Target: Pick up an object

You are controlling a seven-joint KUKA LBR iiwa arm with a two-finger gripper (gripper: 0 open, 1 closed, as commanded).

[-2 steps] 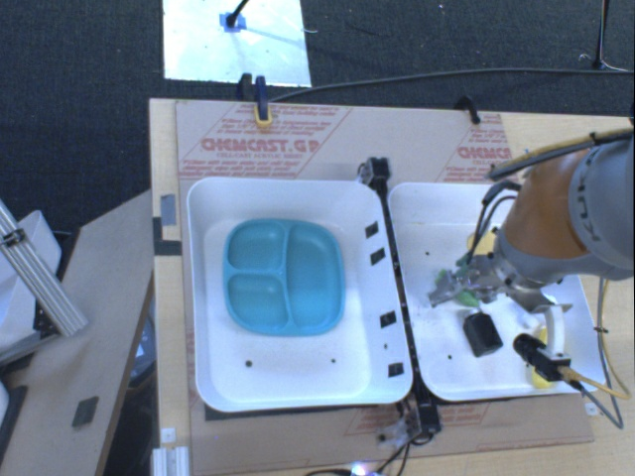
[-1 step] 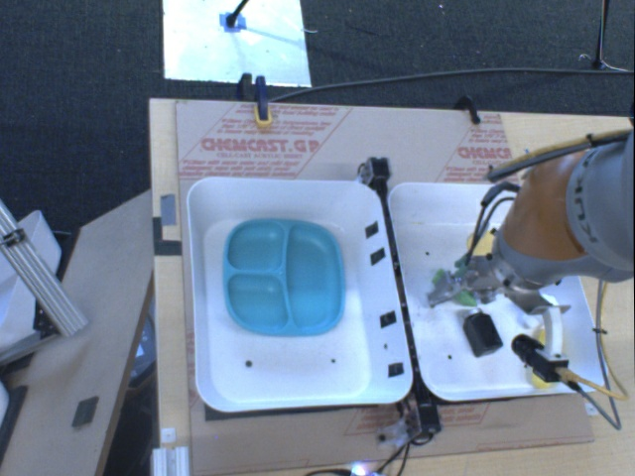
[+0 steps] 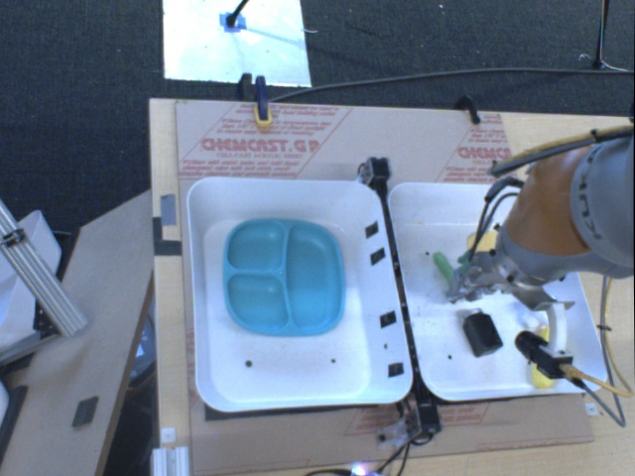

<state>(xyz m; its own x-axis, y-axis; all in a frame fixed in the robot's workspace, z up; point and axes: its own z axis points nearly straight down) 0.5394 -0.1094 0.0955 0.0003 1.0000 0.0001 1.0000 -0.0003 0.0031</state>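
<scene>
Teal divided plate (image 3: 286, 276) in left bin (image 3: 213, 365), w/ nothing else.

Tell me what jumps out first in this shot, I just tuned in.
A blue divided plate sits in the middle of the left bin. The grey and orange arm hangs over the right bin, its gripper low beside a small green item and a black block.

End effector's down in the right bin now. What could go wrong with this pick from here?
1. The end effector sits beside a small green object, with no object seen between its parts; it may come up with nothing.
2. The black block lies close below it and could get nudged.
3. Yellow and white items crowd the right bin near the arm's wrist, risking a bump.
</scene>
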